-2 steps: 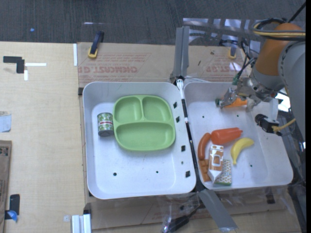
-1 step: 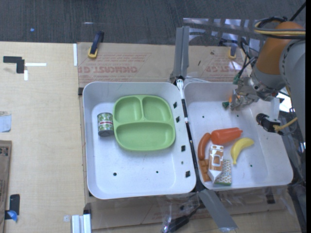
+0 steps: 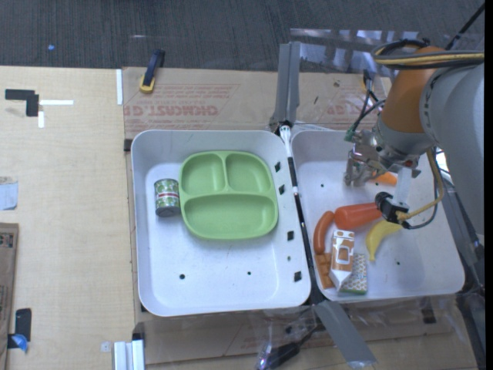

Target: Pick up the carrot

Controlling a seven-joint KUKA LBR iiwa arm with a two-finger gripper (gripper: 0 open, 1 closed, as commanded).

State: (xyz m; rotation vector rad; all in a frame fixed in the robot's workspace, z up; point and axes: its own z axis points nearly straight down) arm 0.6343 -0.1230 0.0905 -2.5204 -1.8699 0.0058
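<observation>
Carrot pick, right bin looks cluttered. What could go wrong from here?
1. The carrot lies against a red sausage-like piece, a banana and a snack packet; a descent may catch a neighbour instead.
2. The gripper sits above the carrot and slightly off its middle, with a small orange piece beside it, so it might close on the wrong orange item.
3. The carrot is rounded and tapered; it may roll or slip out of a pinch.

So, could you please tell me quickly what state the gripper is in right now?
Gripper: low in the right bin, above the carrot; open or shut cannot be told, and nothing is seen held.
</observation>
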